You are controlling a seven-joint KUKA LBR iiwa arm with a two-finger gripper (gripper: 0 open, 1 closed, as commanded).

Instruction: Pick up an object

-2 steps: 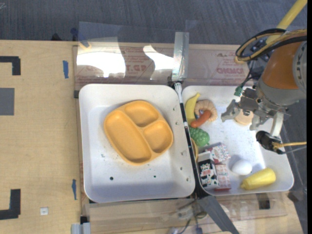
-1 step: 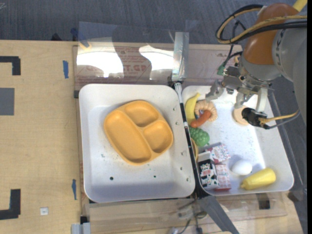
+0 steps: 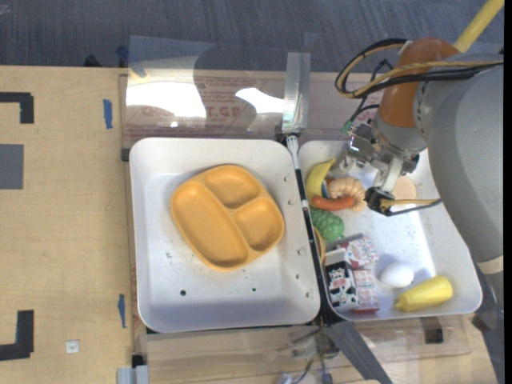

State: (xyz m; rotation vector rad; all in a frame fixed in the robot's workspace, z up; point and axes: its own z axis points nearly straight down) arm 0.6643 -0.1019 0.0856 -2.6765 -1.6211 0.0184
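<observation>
Two shallow white bins sit side by side on the counter [image 3: 56, 214]. The left bin [image 3: 152, 294] carries an orange divided plate [image 3: 228, 216], tilted a little, with three compartments. The right bin [image 3: 448, 254] holds a scatter of small things. Toward its 11 o'clock corner lies a yellow banana [image 3: 318, 176], and just beside it, at the banana's 3 o'clock, a tan ridged pastry [image 3: 346, 187]. Below these an orange carrot [image 3: 334, 203] lies nearly level, touching the pastry's lower edge. At the carrot's 6 o'clock sits a green bumpy piece [image 3: 328, 224] against the bin's left wall. Toward the bin's 7 o'clock corner lie a few small printed cartons [image 3: 350, 274], red, white and black, close together. A white egg [image 3: 395, 276] rests just at their 3 o'clock, and a yellow wedge-like object [image 3: 425, 293] lies at the egg's 4 o'clock, near the front rim.

The grey arm [image 3: 472, 150] comes in from 3 o'clock, its orange band [image 3: 416, 74] above the wrist. The end effector [image 3: 366, 184] hangs low over the far part of the right bin, right beside the pastry and carrot. How far its fingers are parted cannot be told, nor whether anything sits between them.
</observation>
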